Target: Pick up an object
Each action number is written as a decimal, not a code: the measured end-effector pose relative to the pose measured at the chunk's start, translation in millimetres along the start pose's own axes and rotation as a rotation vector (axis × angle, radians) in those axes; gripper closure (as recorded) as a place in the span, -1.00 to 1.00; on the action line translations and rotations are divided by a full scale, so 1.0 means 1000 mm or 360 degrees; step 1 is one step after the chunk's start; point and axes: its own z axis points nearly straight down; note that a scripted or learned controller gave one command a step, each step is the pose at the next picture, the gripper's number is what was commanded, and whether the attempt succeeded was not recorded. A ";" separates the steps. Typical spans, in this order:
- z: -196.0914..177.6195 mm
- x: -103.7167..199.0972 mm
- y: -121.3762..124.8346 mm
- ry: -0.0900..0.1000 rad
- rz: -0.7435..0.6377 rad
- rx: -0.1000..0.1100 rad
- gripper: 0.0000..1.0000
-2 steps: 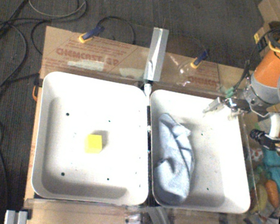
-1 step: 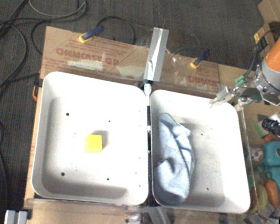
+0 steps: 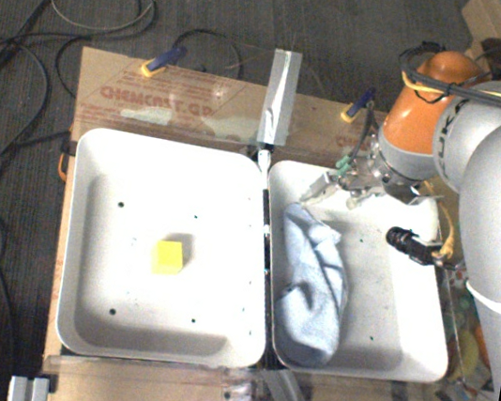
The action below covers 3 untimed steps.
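Camera view. Claw [image 3: 336, 192] sits over the far end of the right bin [image 3: 395, 357]. Its fingers are spread apart with nothing between them, so it is released.

Pale blue cloth [image 3: 312, 286] lies crumpled just nearer the camera than the claw. Its upper end comes close to the fingertip beside the bins' shared edge; I can't tell if they touch.

Yellow block [image 3: 169, 256] is well apart from the claw, toward the view's left and nearer the camera, in the left bin [image 3: 103, 170].

Grey arm [image 3: 493, 169] with its orange band [image 3: 416, 118] rises right of the claw.
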 end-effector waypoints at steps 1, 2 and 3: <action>0.035 -0.012 -0.056 -0.0011 -0.0129 -0.0025 -1.00; 0.025 -0.011 -0.054 -0.0007 -0.0130 -0.0033 1.00; -0.128 -0.003 -0.042 -0.0007 -0.0661 -0.0002 1.00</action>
